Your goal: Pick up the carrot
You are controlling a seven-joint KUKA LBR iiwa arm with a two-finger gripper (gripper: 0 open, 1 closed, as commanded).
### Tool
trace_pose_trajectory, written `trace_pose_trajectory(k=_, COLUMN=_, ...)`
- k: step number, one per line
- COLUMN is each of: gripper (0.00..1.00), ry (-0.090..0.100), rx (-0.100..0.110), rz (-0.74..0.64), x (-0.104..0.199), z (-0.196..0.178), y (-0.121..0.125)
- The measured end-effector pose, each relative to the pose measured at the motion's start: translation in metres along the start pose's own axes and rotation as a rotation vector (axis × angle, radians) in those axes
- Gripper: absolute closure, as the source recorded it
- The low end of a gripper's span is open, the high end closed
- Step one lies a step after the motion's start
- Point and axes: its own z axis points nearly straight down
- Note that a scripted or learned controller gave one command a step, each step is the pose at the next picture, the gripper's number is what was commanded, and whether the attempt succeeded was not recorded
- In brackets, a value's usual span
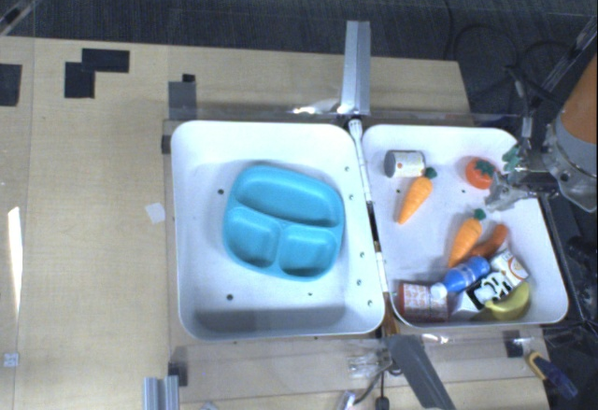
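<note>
The surface [84, 240] is pale wood, and two white bins sit on it side by side. The left bin [201, 305] holds a blue tray [282, 219] with three compartments, lying near its middle.

The right bin [551, 287] carries everything else. Near its far left corner lies a small white and grey can [405, 162] on its side. Just below it, touching or nearly so, is a carrot [416, 194], tilted with its green top toward the far side and its tip toward the near left. Further right, close to the far wall, sits a small orange-red fruit [479, 173] with a green top. Below that lies a second carrot [465, 238], slanted the same way, with a reddish-orange piece [493, 236] just beside it on the right. Along the near wall there is a cluster: a dark red packet [423, 297], a blue bottle [464, 275] with a white cap leaning over it, a black and white carton [497, 281], and a yellow piece [509, 303] at the near right corner.

My fingers [509, 182] hang over the right edge of this bin, just right of the fruit and well apart from the first carrot. I cannot tell how far they are spread, and I see nothing between them.
</note>
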Motion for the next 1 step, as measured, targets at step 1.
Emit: trace_pose_trajectory(k=1, gripper=0.00, ry=0.000, rx=0.000, rz=0.000, x=-0.0001, z=0.0001, y=-0.0001)
